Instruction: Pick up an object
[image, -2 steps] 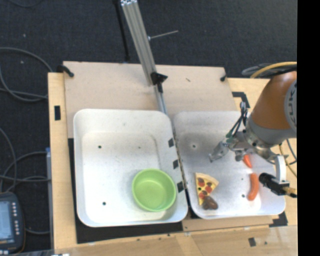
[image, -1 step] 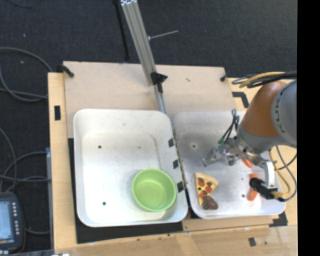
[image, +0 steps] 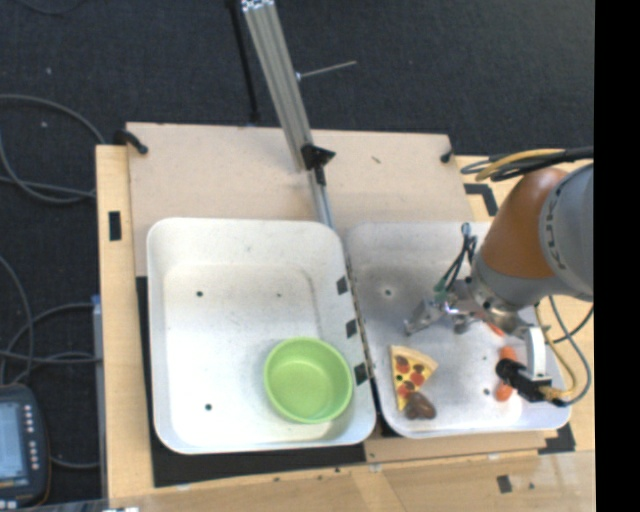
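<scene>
Pizza slice (image: 411, 371) beside half-hidden end effector (image: 425, 318)

Tabletop (image: 220, 175): a tan board on a dark carpeted floor (image: 120, 60). Two shallow white bins sit side by side on it, touching along their inner edges. The left bin (image: 200, 290) and the right bin (image: 400, 260) cover most of the front half; the rear strip is bare. A slanted aluminium rail (image: 285, 85) meets the board behind the bins.

bowl (image: 308, 379) in left bin (image: 180, 300), pizza slice (image: 410, 372) in right bin (image: 385, 265)
</scene>
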